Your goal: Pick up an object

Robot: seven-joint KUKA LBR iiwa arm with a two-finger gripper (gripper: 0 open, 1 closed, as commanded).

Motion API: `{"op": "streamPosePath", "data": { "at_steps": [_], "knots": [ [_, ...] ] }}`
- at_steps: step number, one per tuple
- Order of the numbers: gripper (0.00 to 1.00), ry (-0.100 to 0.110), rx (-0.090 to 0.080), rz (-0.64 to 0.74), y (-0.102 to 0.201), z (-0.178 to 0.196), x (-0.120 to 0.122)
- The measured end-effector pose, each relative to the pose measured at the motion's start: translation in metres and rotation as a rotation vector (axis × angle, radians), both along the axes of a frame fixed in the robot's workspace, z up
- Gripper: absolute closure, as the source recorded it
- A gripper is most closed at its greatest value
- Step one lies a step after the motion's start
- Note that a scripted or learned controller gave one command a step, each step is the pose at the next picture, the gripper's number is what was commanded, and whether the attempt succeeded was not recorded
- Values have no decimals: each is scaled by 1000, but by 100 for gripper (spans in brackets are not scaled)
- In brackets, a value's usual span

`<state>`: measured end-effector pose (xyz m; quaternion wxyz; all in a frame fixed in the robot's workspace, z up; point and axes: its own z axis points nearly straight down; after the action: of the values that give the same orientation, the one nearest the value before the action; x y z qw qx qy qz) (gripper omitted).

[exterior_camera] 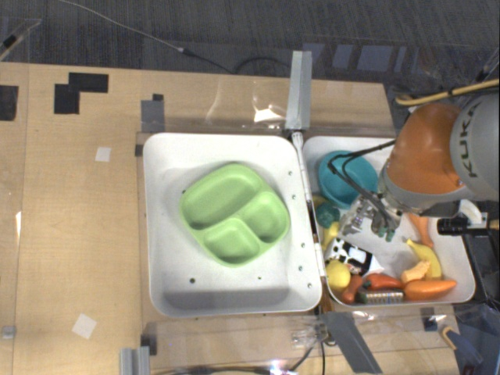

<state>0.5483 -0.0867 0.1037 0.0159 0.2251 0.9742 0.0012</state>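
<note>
My gripper [367, 219] hangs low over the right bin [469, 287], above a clutter of toy food; whether it is wide or narrow I cannot tell. Below it lie a lemon [338, 273], a banana [426, 256], a carrot [428, 288] and a teal cup [344, 176]. The left bin [160, 233] holds a green divided plate [234, 213].

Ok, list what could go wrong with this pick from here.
1. The right bin is crowded: the banana, orange carrot and yellow lemon lie close together, so the gripper may nudge neighbours or catch two.
2. The teal bowl sits beside the gripper; the wrist could bump it.
</note>
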Motion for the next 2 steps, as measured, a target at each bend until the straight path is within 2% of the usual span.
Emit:
{"op": "streamPosePath", "data": {
  "at_steps": [1, 2],
  "knots": [
    [100, 12, 7, -121, 24, 169, 22],
    [100, 26, 6, -107, 33, 130, 47]
  ]
}}
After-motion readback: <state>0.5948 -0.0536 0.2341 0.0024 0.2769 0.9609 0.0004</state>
